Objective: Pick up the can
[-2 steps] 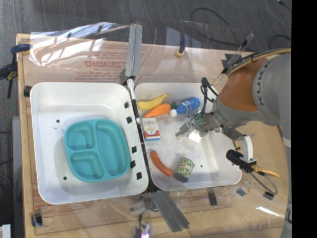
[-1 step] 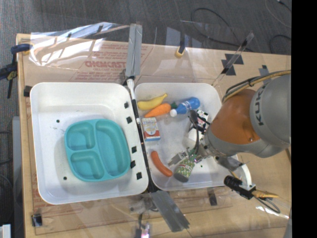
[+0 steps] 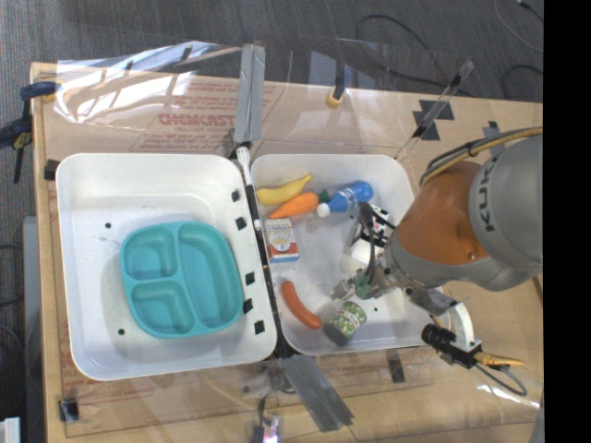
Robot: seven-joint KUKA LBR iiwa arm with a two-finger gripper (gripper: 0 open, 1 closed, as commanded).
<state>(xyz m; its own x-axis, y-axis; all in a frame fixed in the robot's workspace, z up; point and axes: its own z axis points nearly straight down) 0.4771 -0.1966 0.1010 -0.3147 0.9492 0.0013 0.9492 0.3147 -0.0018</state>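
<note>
The arm [image 3: 480, 220] comes in from the right, its grey body and orange band bent over the right side of the right bin, the wrist pointing down and leftward into it. The gripper [image 3: 362, 280] sits low inside that bin, just above and touching or nearly touching the can; whether the claw is open or closed cannot be told, since the parts are dark and tangled with wiring.

The left bin [image 3: 83, 247] holds a teal tray [image 3: 180, 280] with three compartments, lying flat a little right of the bin's middle. Nothing lies in the tray's compartments.

The right bin [image 3: 397, 178] holds several things. Along its left wall, near the top, lies a banana [image 3: 283, 190], with a carrot [image 3: 294, 206] just below it, the two close or touching. Below these sits a small carton [image 3: 282, 240] with red and white print, near the left wall. Lower still lies a sausage [image 3: 300, 305], slanted, its lower end toward the bin's front. Right of the carrot lies a bottle [image 3: 346, 197] with a blue body and a white cap, on its side near the back wall.

The can [image 3: 346, 321] lies on its side near the front wall of the right bin, right of the sausage and just below the gripper, its green-patterned label facing up.
</note>
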